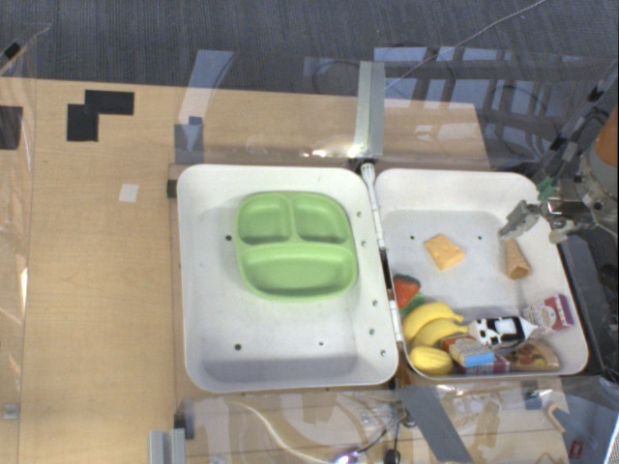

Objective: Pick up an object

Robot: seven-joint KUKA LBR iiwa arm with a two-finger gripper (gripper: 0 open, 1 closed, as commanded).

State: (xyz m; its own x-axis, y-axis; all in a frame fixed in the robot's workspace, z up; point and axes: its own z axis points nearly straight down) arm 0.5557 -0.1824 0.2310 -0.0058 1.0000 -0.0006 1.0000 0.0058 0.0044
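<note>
Your gripper (527,218), how wide I cannot tell, hangs just above the cone (515,257), whose long axis runs near-vertical.

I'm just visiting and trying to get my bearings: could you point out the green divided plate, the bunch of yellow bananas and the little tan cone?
green divided plate (294,244): camera view, ridge between its compartments.
bunch of yellow bananas (431,325): camera view, middle banana.
little tan cone (515,257): camera view, mid-body.

arm: enters from right (wrist low) | gripper (523,217): fingers spread, nothing between
</note>
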